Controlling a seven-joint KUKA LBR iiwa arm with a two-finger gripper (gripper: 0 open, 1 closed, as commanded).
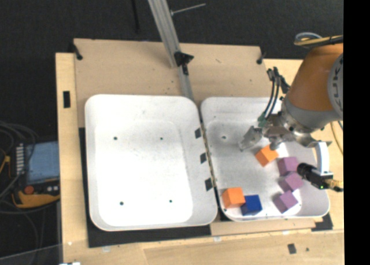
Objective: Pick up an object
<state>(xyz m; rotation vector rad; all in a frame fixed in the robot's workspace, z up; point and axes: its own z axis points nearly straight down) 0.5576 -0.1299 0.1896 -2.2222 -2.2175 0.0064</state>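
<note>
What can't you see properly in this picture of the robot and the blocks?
1. The gripper: blurry and small in the camera view, so whether it is grasping anything is unclear.
2. The orange block beside it: whether the gripper touches it cannot be told.
3. The purple blocks: partly covered by a black part of the arm.
4. The arm: cut off at the right.

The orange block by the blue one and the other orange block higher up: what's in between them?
Nothing: bare white bin floor separates the lower orange block from the upper orange block, seen in the camera view.

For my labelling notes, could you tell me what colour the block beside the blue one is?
Orange: the block touching the blue block, seen in the camera view.
</note>
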